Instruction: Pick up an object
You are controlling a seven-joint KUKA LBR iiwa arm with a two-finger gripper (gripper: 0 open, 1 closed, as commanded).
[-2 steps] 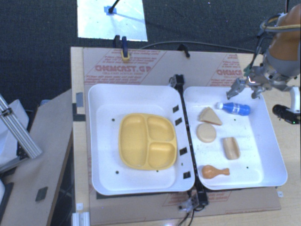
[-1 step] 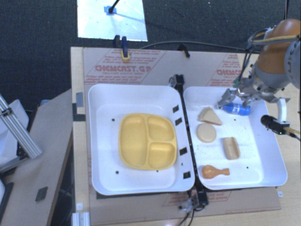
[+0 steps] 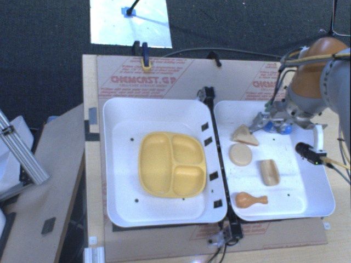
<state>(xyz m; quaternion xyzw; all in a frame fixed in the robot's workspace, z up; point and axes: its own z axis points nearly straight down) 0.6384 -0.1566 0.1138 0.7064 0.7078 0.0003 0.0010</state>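
I am looking down at the desk with its two white bins, and the arm is reaching in over the right bin, its pincer hanging low near the bin's far edge, just beside the wedge-shaped piece. I cannot tell how wide the pincer is standing (the wrist is hiding too much of it), and I am seeing nothing between it. The candidates are all lying in that right bin: the wedge nearest the pincer, a round pale disc just below it, a tan loaf-shaped block to its right, and an orange drumstick shape near the front. The left bin is carrying a yellow divided plate. I am judging these to be light, rigid toy foods with smooth, fairly slippery skins, so nothing fragile. The wedge is looking like the closest target, and I would be taking it across its two flat slanted faces near the thick end; the disc is lying flat and offering little to pinch
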